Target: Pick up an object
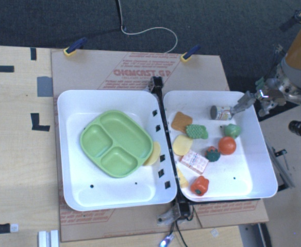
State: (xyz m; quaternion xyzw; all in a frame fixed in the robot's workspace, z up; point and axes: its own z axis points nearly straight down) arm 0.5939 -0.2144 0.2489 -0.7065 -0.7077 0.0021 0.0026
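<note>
The camera view looks down on the bench (16,138), which carries two shallow white bins side by side on a cardboard sheet (140,71). The left bin (68,107) contains a green divided plate (117,143), lying flat, with a pale yellow piece (153,153) touching its right edge. The right bin (253,179) contains the candidate objects for pickup: a brown flat piece (181,121) near the divider, a green knobbly item (197,131) just beside it, a yellow round piece (182,145), a white and pink packet (194,161), a small dark green and red item (212,154), a red tomato (227,145) touching a green item (232,130) above it, a red pepper (200,184) near the front wall, and a grey metallic cylinder (220,112) lying on its side toward the back. The arm (287,81) enters from the right, and the tool (242,105) sits at the right bin's far right corner, just beside the cylinder. The tool's state cannot be determined from this view. A white cable (140,32) runs across the dark floor behind the bench.
</note>
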